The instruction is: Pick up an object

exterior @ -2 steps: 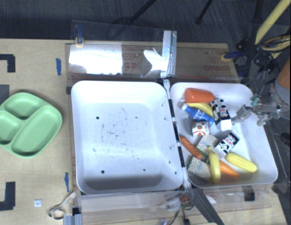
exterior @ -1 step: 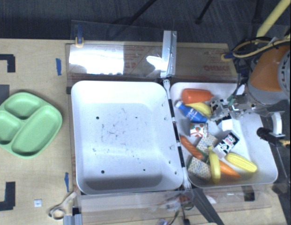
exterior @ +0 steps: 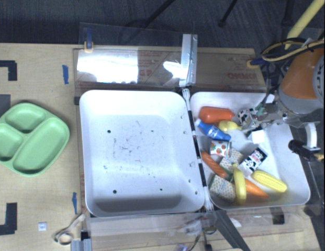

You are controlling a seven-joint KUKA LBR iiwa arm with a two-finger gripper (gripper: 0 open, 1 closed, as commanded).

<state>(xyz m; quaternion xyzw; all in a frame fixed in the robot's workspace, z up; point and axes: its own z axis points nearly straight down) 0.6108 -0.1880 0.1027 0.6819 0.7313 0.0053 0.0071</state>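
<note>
On the wooden bench (exterior: 36, 61), seen from above, a pale green divided plate (exterior: 29, 138) sits at far left, well apart from the two shallow white bins. Beside it, the left bin (exterior: 135, 149) shows a bare, lightly scuffed floor, with a sheet of clear plastic (exterior: 133, 64) standing behind its back wall. Across the divider, the right bin (exterior: 293, 187) holds a crowded heap of toy food and small packages: an orange sausage-shaped piece (exterior: 216, 113) near the back wall, a blue tube (exterior: 213, 132) just beneath it, a small yellow lemon-like piece (exterior: 228, 125) beside the tube, a carrot (exterior: 216, 164) lying along the divider side, a patterned packet (exterior: 221, 186) at the front corner, a black-and-white cow-print carton (exterior: 253, 160) in the middle, and a yellow corn cob (exterior: 268, 181) touching an orange piece toward the front. At the right edge, the grey arm (exterior: 303, 82) with its orange band reaches over the bin's back right corner, its gripper (exterior: 255, 118) low among the objects next to a black-and-white spotted item (exterior: 246, 116). The gripper's tips are small and cluttered from this angle, so I cannot tell how far apart they stand or whether anything sits between them.
</note>
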